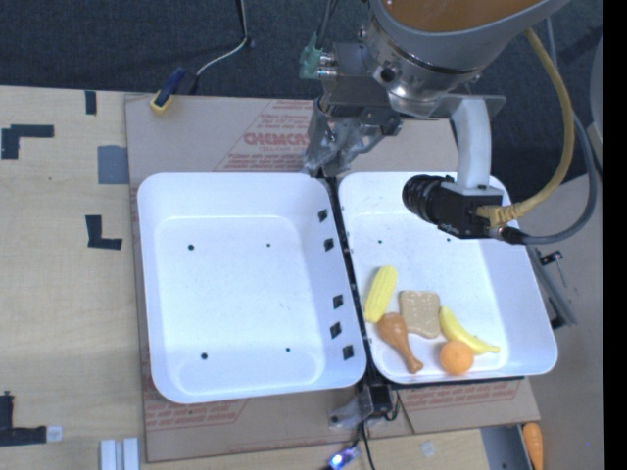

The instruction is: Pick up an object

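Note:
Several toy foods lie at the near end of the right bin (509, 272): a yellow corn cob (380, 293), a tan slice of bread (421, 312), a brown chicken drumstick (401, 339), a yellow banana (464, 332) and an orange (456, 357). My gripper (328, 160) hangs over the far end of the divider between the two bins, well behind the foods and apart from them. Its fingers look close together with nothing visible between them. The orange-banded wrist looms large above it.
The left bin (157, 292) sits beside the right one on a cardboard sheet (225, 135). A black cylindrical part of the arm (446, 206) hangs over the right bin's far half. A yellow hose (563, 135) loops at the right. A blue and yellow item (168, 89) lies at the cardboard's far left corner.

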